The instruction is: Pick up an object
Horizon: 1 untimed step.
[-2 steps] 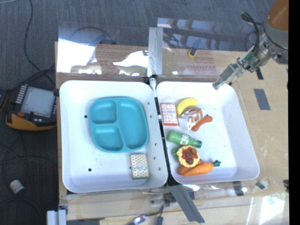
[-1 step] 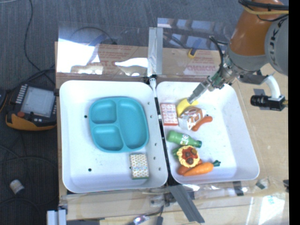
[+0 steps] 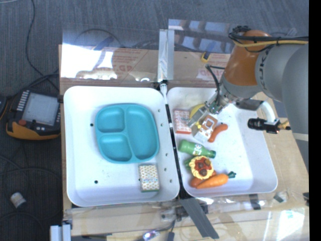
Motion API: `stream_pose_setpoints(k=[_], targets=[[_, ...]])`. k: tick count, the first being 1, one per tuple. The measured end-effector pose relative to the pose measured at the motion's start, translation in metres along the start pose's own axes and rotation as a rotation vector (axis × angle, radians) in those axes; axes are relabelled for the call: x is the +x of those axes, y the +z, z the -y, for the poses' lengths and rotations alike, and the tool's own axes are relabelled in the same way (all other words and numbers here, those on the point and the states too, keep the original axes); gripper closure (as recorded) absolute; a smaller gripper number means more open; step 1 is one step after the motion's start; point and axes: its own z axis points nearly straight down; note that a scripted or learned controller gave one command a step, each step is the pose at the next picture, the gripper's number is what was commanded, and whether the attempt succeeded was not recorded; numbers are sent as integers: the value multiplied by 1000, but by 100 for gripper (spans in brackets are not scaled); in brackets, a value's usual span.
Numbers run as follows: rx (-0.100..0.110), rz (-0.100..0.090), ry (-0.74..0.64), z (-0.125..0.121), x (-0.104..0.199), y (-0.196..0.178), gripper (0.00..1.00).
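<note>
Camera view: we look down on two white bins side by side.
Arm: we see the big grey arm (image 3: 281,79) with its orange band reach in from the right, over the right bin (image 3: 261,154).
Left bin (image 3: 80,149): we see a blue tray (image 3: 128,132) with three parts and a small checked block (image 3: 149,177).
Right bin things: a card pack (image 3: 181,121), a green bottle (image 3: 196,148), a carrot (image 3: 211,181), a red and yellow toy (image 3: 200,166) and a little sausage (image 3: 217,131).
Gripper (image 3: 206,115): it sits low over a small box (image 3: 204,128) beside the sausage. We cannot tell if it is wide or narrow, or if it holds anything.
How it will handle: we think the sausage is light, smooth and a bit slippery.
Where to hold: we would pinch it across its middle.
</note>
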Motion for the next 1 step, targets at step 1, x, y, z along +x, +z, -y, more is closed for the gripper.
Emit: stream_pose_setpoints(k=[1], targets=[[0, 0, 0, 0, 0, 0, 0]])
